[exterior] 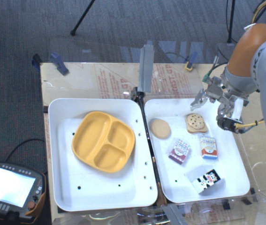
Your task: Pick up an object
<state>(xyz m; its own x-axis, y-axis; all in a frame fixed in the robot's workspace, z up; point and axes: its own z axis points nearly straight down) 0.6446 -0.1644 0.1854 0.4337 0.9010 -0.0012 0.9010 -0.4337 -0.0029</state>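
The right bin holds several small items. A chocolate-chip cookie lies near its far right, with a plain tan round biscuit to its left. Closer to the front lie a maroon packet, a red-and-white small carton and a black-and-white cow-print carton. My gripper hovers over the bin's far right corner, just above and beyond the chocolate-chip cookie. It is open, with nothing between its fingers.
The left bin holds a yellow divided plate. A grey upright post stands behind the seam between the bins. A teach pendant lies on the floor at the lower left.
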